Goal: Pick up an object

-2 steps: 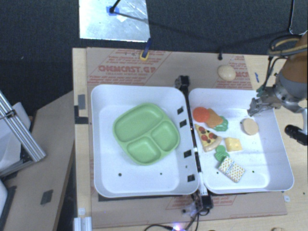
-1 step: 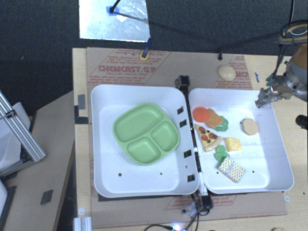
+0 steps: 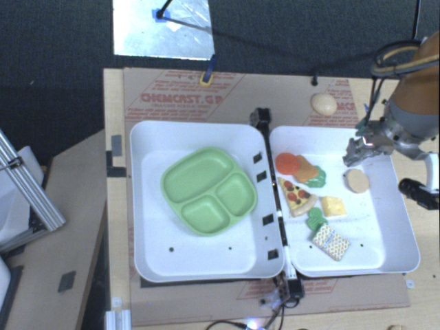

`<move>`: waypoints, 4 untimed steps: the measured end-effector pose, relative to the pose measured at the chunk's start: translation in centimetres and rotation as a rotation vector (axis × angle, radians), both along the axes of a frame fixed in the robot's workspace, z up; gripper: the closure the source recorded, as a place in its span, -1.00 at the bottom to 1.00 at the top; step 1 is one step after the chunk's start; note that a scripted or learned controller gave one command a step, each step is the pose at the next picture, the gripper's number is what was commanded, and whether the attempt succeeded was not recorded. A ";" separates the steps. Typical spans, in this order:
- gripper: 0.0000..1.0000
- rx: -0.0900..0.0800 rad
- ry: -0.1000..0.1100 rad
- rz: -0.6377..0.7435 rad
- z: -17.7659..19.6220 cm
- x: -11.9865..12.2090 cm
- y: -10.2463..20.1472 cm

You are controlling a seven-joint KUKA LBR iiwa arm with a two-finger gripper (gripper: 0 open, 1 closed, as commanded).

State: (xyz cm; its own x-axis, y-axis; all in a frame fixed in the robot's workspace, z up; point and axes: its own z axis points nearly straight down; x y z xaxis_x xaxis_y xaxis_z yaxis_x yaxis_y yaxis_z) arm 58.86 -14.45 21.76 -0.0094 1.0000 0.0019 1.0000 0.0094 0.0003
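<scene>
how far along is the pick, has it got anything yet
Nothing looks picked yet. The gripper hangs over the right bin, near its back right corner, just above the round tan piece, which lies on the bin floor. In hand: lining up on a piece. Left: closing on it and lifting. The pizza slice, yellow block and the other toy foods also lie loose.

Arm (image 3: 412, 108) at right edge of frame: grey body, orange band, looped cables on top, dark metal gripper (image 3: 359, 150).
</scene>
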 end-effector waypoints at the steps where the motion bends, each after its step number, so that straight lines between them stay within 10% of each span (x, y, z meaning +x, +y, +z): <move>1: 1.00 0.001 0.000 0.001 1.1 -2.2 5.4; 4: 1.00 0.001 0.002 0.000 1.3 -9.8 18.4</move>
State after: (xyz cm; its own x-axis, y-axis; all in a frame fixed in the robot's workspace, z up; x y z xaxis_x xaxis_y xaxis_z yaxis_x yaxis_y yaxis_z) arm 49.06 3.94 23.07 -0.0089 1.0000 0.0026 1.0000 0.0089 -0.0013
